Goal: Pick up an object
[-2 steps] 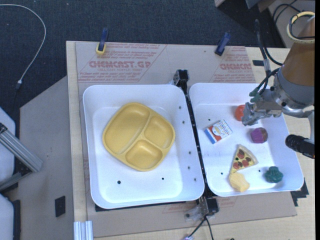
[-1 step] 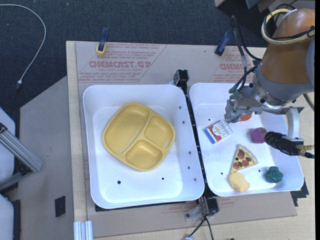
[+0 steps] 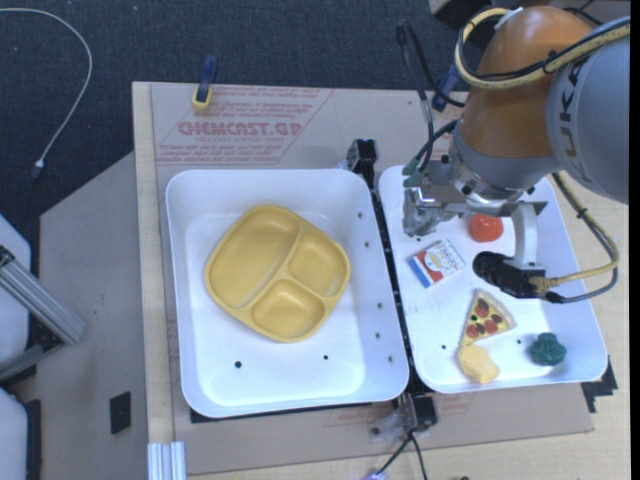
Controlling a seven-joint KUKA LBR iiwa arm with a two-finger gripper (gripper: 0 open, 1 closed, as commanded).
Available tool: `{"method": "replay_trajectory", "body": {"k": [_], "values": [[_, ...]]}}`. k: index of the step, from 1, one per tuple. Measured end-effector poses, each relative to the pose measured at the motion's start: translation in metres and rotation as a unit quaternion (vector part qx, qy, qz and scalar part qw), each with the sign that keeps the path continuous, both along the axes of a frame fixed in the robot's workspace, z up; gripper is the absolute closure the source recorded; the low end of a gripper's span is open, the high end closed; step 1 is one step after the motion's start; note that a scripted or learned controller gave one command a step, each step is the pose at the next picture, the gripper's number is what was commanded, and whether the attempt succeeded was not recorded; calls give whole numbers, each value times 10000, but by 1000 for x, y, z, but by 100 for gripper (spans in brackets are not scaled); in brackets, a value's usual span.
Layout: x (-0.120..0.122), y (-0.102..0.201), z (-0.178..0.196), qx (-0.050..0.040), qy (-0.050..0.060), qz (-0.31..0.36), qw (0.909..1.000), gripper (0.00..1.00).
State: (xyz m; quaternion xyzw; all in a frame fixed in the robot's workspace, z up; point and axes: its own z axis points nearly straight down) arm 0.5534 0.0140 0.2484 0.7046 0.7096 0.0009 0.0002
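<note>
Whether the metal two-finger gripper (image 3: 422,211) holds anything I cannot tell — best centre it squarely over the small red-white-and-blue carton (image 3: 436,263) before descending.

Arm in from right, wrist bent down, hand low.
Grey arm (image 3: 600,98) enters at upper right; orange band (image 3: 520,68) sits above the wrist. The hand (image 3: 418,218) points downward, metallic, with cables running along the wrist. Finger state can't be made out from this angle.
</note>
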Motion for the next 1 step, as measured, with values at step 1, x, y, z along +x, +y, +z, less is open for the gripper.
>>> {"method": "replay_trajectory", "body": {"k": [1], "values": [[23,57,-12,-2,-5,-4,10000,100]]}}
